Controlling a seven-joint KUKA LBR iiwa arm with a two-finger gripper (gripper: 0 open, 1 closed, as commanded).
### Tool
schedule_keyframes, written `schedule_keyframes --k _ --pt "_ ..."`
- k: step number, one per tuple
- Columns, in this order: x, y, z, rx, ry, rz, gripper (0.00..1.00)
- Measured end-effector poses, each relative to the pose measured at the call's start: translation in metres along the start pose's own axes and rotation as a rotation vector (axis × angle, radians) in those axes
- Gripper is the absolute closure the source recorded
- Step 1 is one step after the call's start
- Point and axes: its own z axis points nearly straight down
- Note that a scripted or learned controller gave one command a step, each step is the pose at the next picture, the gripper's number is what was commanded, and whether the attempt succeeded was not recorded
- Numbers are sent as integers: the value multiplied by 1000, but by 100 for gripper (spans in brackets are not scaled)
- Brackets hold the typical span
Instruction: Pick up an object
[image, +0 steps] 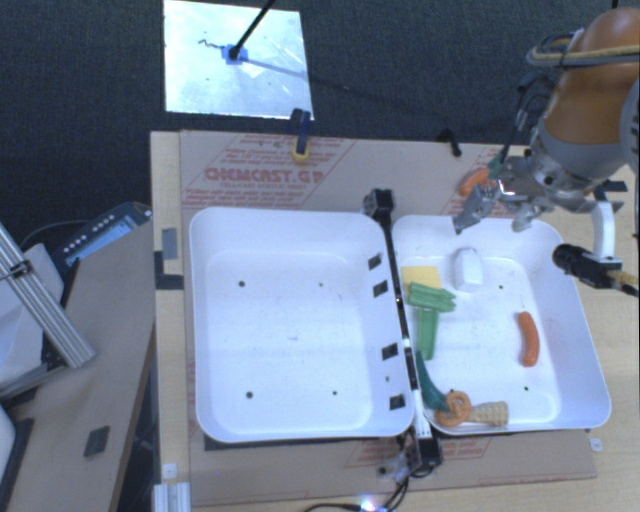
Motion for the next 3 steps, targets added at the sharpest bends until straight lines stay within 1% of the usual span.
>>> schedule_keyframes --k 1,2,3 --pt "0 1 -11 -4 1 -3 100" --pt "18 -83 -198 -19 -1 -3 100" --pt "46 -133 -262 -6 0 -4 100"
